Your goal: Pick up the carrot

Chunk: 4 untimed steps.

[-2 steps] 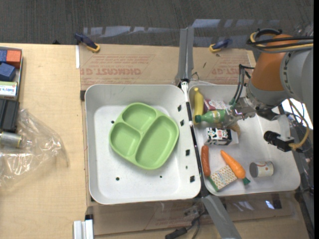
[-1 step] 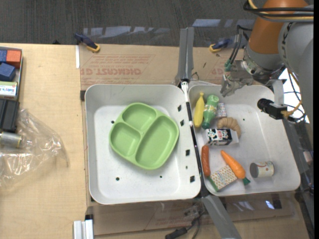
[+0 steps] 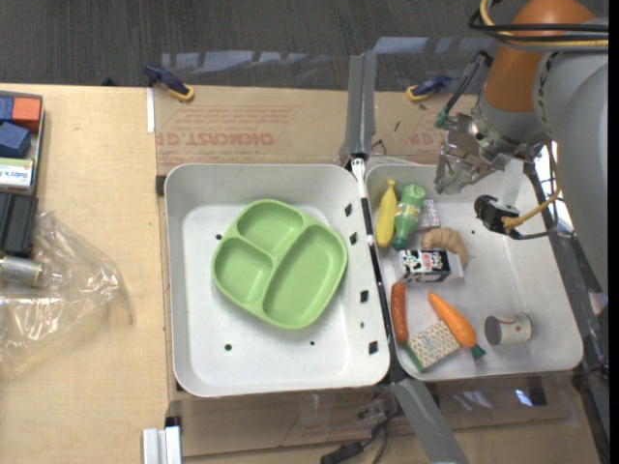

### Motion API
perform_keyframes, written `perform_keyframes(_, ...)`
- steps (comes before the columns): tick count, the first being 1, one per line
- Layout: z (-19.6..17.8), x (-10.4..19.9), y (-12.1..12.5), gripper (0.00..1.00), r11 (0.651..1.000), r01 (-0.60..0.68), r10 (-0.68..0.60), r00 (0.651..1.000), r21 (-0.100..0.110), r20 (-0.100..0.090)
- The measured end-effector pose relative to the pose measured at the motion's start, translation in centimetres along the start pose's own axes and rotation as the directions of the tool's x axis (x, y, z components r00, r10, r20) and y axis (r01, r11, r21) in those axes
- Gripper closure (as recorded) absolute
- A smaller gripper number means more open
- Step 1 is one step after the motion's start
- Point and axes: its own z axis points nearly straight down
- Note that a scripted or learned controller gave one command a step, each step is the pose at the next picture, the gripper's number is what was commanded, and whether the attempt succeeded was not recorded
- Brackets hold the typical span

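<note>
Carrot (image 3: 453, 319) lies diagonally — green end lower right; tip upper left.

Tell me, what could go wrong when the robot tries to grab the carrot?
The carrot lies tilted against a cracker box, so the gripper might bump or grab the box instead. A red hot dog lies close by and looks similar, so the wrong thing could get picked. The gripper also hangs near the back of the right bin, with a croissant and milk carton lying between it and the carrot, which it might knock.
</note>
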Motion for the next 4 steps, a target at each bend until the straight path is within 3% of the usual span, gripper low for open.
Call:
perform_keyframes(1,8.3,-2.5,0.9,1.00,0.984,-0.180,0.180,0.984,-0.004,-0.002)
perform_keyframes(2,-1.6,3.6,-1.1,1.00,0.981,-0.195,0.195,0.981,-0.002,-0.001)
perform_keyframes(3,-1.5,5.2,-1.8,1.00,0.888,-0.461,0.461,0.888,0.000,-0.001)
perform_keyframes(4,7.4,-1.7,-3.2,1.00,0.826,-0.564,0.564,0.826,-0.002,-0.004)
